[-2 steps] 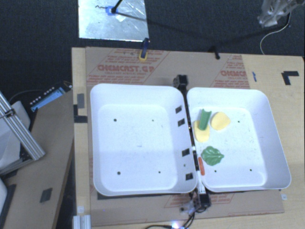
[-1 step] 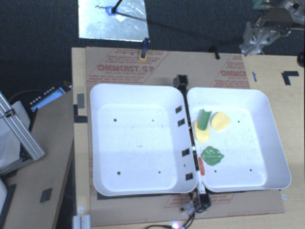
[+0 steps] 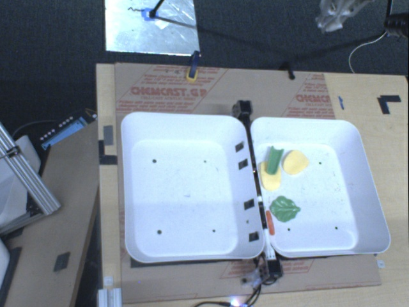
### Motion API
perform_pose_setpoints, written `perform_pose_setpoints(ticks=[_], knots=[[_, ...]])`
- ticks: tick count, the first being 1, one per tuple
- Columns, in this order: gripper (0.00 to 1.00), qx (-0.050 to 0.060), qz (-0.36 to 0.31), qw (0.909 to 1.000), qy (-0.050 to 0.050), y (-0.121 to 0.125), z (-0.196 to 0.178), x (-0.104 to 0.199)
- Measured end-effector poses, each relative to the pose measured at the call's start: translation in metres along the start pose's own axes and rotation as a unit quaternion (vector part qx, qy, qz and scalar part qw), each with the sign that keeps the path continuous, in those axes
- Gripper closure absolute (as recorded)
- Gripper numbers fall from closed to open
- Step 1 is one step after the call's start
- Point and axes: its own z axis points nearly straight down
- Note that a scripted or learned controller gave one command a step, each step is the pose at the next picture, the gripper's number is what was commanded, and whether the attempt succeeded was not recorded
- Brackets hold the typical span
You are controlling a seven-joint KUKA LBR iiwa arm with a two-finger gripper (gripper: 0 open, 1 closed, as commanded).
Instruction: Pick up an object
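Above and beyond the right bin (image 3: 358,146), at the far right corner: one gripper (image 3: 335,11), pale and blurred, touching nothing; whether it is spread or closed cannot be told. Within the right bin, toward its left wall: one elongated green piece (image 3: 275,160) overlapping a flat yellow piece (image 3: 271,179); a rounded yellow piece (image 3: 295,162) just beside; a matte green leaf shape (image 3: 284,209) nearer; a slim orange piece (image 3: 270,222) against the wall.

Two white bins (image 3: 185,133): smooth plastic, slight sheen. Table (image 3: 358,88): pale wood-look board, matt, printed red lettering. Silver sheet (image 3: 150,18) past far edge: shiny, foil-like metal. Floor (image 3: 45,43): dark, rough carpet-like texture. Green leaf piece (image 3: 285,208), yellow pieces (image 3: 295,162): smooth, matt, plastic-looking. Hand (image 3: 337,8): pale, blurred, material unclear.
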Motion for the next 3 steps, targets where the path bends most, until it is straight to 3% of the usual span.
perform_pose_setpoints(ticks=[1,2,3], knots=[[1.00,0.001,0.006,1.0000,-0.001,-0.005,-0.001,-0.125],[1.00,0.009,-0.004,1.0000,0.003,-0.048,0.112,-0.040],[1.00,0.000,-0.005,1.0000,0.003,-0.142,0.029,0.064]])
